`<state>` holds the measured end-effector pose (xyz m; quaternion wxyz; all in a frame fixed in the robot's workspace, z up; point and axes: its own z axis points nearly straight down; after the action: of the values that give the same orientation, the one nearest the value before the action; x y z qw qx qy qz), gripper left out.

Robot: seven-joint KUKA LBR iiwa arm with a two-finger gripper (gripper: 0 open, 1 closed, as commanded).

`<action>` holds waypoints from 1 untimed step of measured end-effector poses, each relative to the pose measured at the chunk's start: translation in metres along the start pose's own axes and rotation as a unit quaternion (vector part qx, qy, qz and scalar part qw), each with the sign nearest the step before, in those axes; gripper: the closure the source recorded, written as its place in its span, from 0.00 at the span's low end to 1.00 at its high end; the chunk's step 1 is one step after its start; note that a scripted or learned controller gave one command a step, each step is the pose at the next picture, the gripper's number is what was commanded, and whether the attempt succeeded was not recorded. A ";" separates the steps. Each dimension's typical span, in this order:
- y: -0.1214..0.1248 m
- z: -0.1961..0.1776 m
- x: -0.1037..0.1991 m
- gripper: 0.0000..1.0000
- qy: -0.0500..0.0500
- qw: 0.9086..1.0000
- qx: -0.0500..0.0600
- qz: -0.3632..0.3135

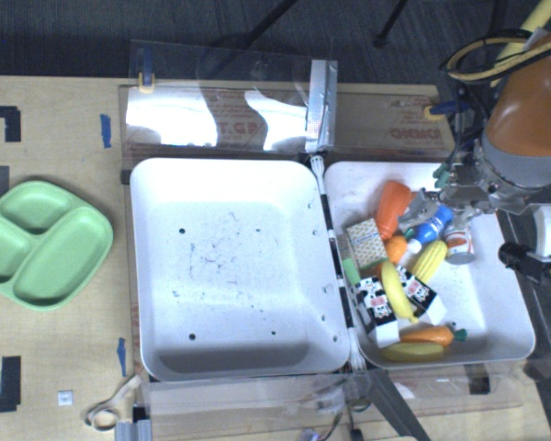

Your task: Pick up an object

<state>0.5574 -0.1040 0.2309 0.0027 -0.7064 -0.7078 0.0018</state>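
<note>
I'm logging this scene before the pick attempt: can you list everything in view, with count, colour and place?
bins: 2, white, side by side on the bench
toy pile: 1 heap, mixed colours, right bin
banana: 1, yellow, in the pile
carrot: 1, orange, top of the pile
divided plate: 1, green, left of the bins
arm: 1, grey with orange band, above right bin's far corner
hand: 1, over the pile

Two white bins are sitting on the table: the left bin [225, 255] and the right bin [496, 301]. One green tray [44, 243] is lying beside them. Two bananas are showing, one banana [397, 290] near another banana [430, 259], with two carrots: carrot [392, 206] and carrot [426, 335].
</note>
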 end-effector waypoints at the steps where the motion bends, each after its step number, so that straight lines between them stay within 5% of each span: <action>1: -0.005 0.014 0.040 0.00 0.000 1.000 0.000 -0.004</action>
<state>0.5518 -0.0639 0.2168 0.0026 -0.7037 -0.7105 0.0021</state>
